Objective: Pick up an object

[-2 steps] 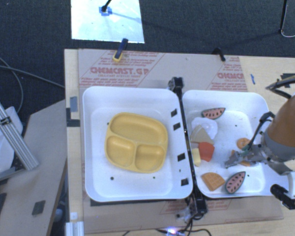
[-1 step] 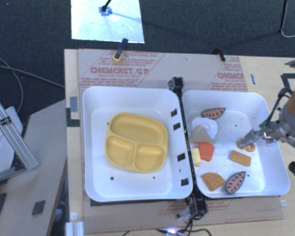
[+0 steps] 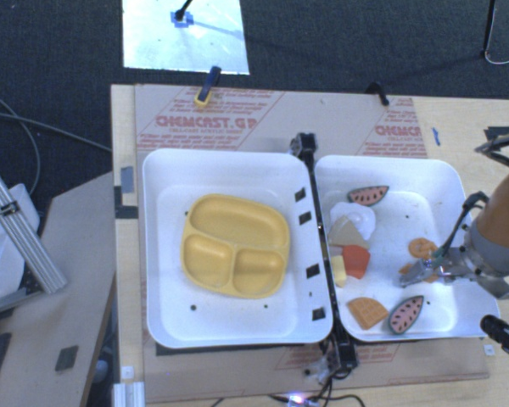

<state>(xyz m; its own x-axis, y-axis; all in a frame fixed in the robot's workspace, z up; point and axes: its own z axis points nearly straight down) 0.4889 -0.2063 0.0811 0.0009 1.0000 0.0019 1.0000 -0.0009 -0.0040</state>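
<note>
My claw (image 3: 422,270) sits low in the right bin (image 3: 445,176) beside the orange disc (image 3: 422,248), grip state unclear, nothing lifted yet.

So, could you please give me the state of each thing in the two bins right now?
Yellow tray: lying flat in the left bin, compartments bare.
Upper melon slice: lying flat, right bin.
Lower melon slice: lying flat, near the front wall.
Red block: resting on the floor.
Gripper: low in the right bin, nothing seen held.
</note>
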